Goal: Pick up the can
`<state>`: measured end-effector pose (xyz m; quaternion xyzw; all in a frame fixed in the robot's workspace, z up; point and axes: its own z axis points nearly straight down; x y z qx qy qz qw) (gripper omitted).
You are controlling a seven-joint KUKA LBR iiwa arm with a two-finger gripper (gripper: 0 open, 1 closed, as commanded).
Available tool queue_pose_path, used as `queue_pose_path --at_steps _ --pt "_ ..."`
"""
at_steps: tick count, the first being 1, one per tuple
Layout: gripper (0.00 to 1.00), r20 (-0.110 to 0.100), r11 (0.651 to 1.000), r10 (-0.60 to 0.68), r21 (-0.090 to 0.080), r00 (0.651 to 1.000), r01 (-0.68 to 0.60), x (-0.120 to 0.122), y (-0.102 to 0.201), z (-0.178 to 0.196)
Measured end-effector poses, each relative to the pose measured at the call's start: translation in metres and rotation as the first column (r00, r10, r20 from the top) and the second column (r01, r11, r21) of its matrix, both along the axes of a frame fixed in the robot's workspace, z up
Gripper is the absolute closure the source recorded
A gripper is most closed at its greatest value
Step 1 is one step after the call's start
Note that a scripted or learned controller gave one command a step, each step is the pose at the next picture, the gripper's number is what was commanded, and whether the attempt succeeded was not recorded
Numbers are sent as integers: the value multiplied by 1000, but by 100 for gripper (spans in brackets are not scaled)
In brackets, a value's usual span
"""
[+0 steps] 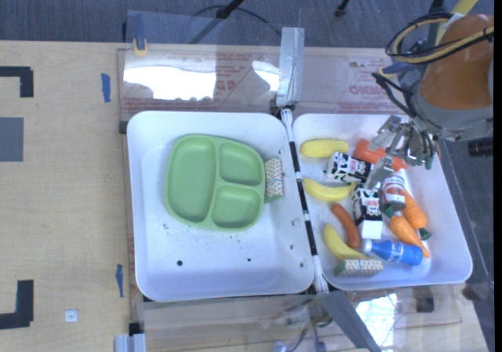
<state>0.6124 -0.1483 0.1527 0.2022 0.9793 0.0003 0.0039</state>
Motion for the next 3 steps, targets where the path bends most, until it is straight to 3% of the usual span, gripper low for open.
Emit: queue_pose_path --at_steps 1,2,3 --pt "0 -5 999 50 1 999 -50 -39 17 34" --pt "0 0 986 164 -1 986 -164 3 -21 0" --pt "0 0 990 142 0 990 -142 2 14 70"
